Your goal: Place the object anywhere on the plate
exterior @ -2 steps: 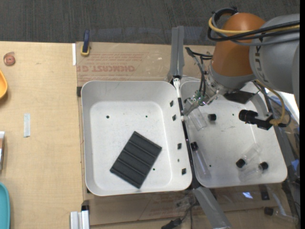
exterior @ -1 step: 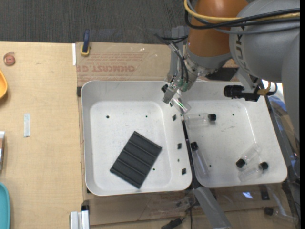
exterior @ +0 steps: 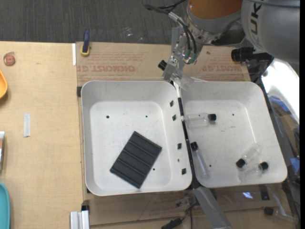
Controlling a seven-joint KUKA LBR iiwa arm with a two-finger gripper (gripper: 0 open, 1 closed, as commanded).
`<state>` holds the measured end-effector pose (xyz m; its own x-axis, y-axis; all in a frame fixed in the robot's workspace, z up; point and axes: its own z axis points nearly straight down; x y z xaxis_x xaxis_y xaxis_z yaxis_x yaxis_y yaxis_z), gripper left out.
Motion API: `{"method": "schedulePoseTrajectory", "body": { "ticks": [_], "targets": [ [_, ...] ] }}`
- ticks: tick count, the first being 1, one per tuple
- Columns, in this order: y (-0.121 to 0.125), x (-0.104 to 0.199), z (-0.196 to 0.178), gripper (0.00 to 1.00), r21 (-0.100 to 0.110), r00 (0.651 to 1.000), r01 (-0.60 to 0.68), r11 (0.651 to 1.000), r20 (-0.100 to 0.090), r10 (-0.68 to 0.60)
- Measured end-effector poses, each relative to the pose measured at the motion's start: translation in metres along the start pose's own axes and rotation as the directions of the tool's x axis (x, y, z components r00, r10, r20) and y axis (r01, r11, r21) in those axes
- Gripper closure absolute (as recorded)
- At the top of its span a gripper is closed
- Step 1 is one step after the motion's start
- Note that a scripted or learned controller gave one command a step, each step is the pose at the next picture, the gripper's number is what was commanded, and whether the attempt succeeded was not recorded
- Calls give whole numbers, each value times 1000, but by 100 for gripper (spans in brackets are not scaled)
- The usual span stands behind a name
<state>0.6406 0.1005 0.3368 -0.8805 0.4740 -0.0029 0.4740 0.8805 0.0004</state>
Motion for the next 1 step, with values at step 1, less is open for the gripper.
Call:
{"method": "schedulePoseTrajectory", "body": {
  "ticks": [1],
  "targets": [
    [20,4,-87,100,-1,953,304,953,1,-304]
  ]
}}
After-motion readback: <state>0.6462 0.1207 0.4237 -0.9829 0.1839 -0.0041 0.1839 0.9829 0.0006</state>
